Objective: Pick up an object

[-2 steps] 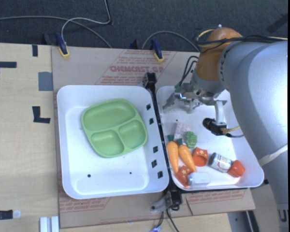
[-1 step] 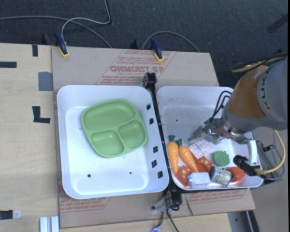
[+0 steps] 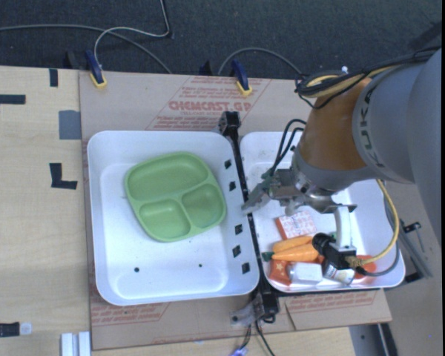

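We take the carrot (image 3: 295, 248) as the likeliest target. It lies in the right bin (image 3: 372, 199), toward the near-left corner, with its long axis running roughly across the bin, left to right, a little tilted. Just behind it and touching it, as far as we can judge, is a red-and-white packet (image 3: 297, 223). In front of it sit a white piece (image 3: 305, 274) and something red (image 3: 281, 271), crowded close, so the carrot has neighbours on both long sides.

The end effector (image 3: 264, 193) sits above the bin's left wall, behind the carrot and somewhat to its left, so the carrot lies toward the bin's near edge and slightly right of it. The packet is between the two and is the nearer thing. We cannot tell whether the end effector is open or closed; nothing shows held in it.

A grip on the carrot would, in our judgement, have to close across its short width, from packet side to white-piece side. In the left bin (image 3: 163, 277), a green plate (image 3: 176, 196) lies well apart.
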Available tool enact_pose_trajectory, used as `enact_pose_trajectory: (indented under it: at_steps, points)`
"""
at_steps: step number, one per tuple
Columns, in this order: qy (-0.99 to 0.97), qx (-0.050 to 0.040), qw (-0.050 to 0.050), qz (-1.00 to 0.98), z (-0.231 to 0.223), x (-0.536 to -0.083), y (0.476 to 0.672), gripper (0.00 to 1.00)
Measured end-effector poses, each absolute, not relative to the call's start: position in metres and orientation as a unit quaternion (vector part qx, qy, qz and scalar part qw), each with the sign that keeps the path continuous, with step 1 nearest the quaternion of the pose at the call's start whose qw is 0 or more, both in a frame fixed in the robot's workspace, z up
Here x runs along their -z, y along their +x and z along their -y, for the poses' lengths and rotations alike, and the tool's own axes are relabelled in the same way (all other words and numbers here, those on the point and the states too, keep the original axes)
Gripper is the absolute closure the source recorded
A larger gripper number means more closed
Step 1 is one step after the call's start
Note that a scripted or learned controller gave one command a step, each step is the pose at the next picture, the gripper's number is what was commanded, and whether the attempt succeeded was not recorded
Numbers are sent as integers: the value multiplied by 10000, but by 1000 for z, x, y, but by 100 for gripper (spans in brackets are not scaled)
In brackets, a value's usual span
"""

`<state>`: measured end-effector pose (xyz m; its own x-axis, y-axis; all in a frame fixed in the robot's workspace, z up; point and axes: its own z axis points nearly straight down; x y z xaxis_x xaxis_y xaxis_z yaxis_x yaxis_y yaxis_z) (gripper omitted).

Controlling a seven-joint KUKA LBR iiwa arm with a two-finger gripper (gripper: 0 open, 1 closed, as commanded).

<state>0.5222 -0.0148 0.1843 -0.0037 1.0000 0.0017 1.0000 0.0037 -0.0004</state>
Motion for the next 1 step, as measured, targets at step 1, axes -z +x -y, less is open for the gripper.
enact_pose_trajectory:
  at_steps: [1]
  points:
    - [-7071, -9, -3, 7071, 68, -184, 570, 0]
